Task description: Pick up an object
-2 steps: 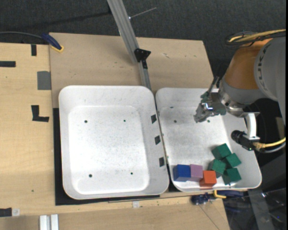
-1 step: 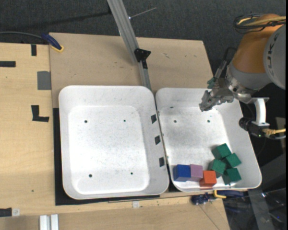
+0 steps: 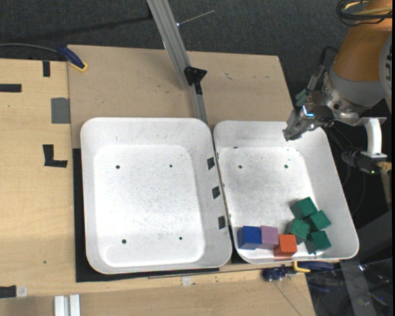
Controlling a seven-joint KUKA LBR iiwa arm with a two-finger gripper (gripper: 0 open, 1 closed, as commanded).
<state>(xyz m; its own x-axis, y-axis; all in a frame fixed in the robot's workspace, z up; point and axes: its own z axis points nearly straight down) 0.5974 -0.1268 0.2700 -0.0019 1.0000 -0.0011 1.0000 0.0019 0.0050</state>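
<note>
Blocks sit bunched in the near right corner of the right bin (image 3: 329, 170): a blue block (image 3: 250, 236) beside a pale purple block (image 3: 269, 235), then an orange block (image 3: 287, 243) touching the purple one; just to their right a cluster of green blocks (image 3: 309, 224) lies heaped together, several pieces touching, their exact count hard to make out; the whole group rests against the bin's near wall, with the far half of the bin's floor bare and speckled.

The gripper (image 3: 295, 131) hangs over the far rim of that same bin, well apart from the blocks; nothing shows between it and the bin, and whether it is spread or closed cannot be told at this size; above it the grey wrist carries an orange band (image 3: 359, 51), the arm coming in from the right.

The left bin (image 3: 92, 143) lies just beside the right one, their rims touching along the middle; both rest on the table (image 3: 131, 78), a tan board marked with black tape pieces; a slanted metal rail (image 3: 171, 31) runs from the top edge down to the bins' far junction; a blue and yellow clamp (image 3: 72, 56) sits at the table's far left.
</note>
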